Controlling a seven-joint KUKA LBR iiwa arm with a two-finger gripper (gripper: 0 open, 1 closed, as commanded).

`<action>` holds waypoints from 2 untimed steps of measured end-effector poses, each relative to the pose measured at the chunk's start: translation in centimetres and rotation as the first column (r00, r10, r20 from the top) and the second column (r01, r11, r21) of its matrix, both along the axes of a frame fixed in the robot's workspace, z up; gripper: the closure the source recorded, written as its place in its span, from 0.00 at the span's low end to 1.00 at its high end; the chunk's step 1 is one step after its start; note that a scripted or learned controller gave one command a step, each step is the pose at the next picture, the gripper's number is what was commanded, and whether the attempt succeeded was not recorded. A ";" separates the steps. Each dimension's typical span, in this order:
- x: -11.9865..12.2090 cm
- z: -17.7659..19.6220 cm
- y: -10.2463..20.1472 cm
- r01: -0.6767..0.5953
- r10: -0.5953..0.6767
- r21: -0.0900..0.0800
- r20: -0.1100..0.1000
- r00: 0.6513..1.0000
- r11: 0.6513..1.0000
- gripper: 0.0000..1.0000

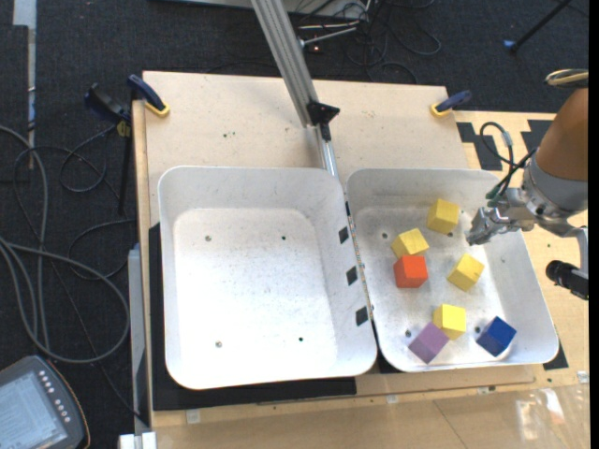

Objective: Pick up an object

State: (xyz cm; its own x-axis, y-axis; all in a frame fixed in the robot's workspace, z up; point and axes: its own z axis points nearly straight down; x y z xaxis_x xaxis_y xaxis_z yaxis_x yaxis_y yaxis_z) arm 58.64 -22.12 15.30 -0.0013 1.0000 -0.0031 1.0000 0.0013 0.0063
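Observation:
The right bin (524,251) holds several small blocks. Yellow blocks lie at the back (444,216), the centre left (410,243), the centre right (466,271) and the front (450,319). An orange-red block (410,271) sits just in front of the centre-left yellow one. A purple block (429,342) and a blue block (496,336) lie near the front rim. My gripper (479,229) hangs over the bin's back right, just right of the back yellow block and above the centre-right one. Nothing shows between its fingers.
The left bin (187,195) stands beside the right one. A slanted metal bar (285,50) runs from the top down to the bins' shared back corner. Clamps (148,96) (450,103) sit on the board's back corners. Cables lie on the dark floor around.

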 end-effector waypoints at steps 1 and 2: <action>1.0 6.1 -0.1 -0.002 0.002 -0.001 0.003 1.000 1.000 1.00; 1.1 8.0 -0.1 -0.001 0.001 0.001 -0.001 1.000 1.000 1.00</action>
State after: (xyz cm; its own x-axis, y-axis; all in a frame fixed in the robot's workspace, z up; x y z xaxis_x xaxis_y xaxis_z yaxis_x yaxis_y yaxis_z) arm 59.73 -22.21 23.29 -0.0027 1.0000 -0.0023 1.0000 0.0027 0.0048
